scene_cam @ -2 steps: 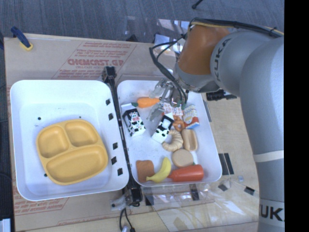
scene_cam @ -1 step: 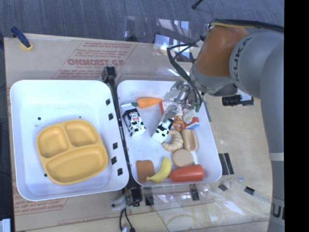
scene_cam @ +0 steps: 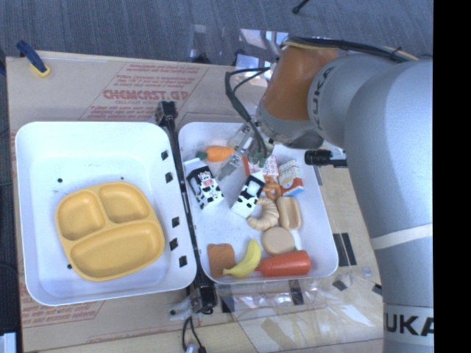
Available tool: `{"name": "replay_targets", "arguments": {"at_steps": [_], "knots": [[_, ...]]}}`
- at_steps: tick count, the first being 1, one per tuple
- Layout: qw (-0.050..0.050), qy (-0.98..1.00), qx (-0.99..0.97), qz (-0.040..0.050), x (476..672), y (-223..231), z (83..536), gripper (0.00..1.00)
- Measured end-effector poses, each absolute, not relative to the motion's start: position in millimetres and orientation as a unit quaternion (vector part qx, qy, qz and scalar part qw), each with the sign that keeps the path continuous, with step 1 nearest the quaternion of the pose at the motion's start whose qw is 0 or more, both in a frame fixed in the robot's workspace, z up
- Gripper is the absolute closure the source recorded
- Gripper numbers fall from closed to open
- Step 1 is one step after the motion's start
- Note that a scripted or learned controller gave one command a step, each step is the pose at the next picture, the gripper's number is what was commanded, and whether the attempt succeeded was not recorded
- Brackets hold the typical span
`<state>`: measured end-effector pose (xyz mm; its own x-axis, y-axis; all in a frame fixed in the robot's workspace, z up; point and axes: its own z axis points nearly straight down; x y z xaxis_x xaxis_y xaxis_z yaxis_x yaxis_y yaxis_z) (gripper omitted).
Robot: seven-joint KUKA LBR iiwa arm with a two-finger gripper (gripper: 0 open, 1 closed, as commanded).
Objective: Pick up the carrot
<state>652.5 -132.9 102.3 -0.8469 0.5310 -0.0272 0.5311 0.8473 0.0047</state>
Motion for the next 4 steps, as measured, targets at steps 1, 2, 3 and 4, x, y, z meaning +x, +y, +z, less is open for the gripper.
{"name": "replay_targets", "arguments": {"at_steps": [1, 2, 3, 4], "knots": [[0.002, 0.949, 0.316, -0.0007, 643.0, -134.3, 166.9, 0.0], [0.01, 0.928, 0.373, -0.0034, 636.8, -114.2, 112.2, 0.0], [0.004, 0.93, 0.368, -0.0026, 636.0, -110.3, 116.3, 1.0], [-0.001, 0.903, 0.43, -0.0029, 568.7, -96.8, 114.9, 1.0]]}}
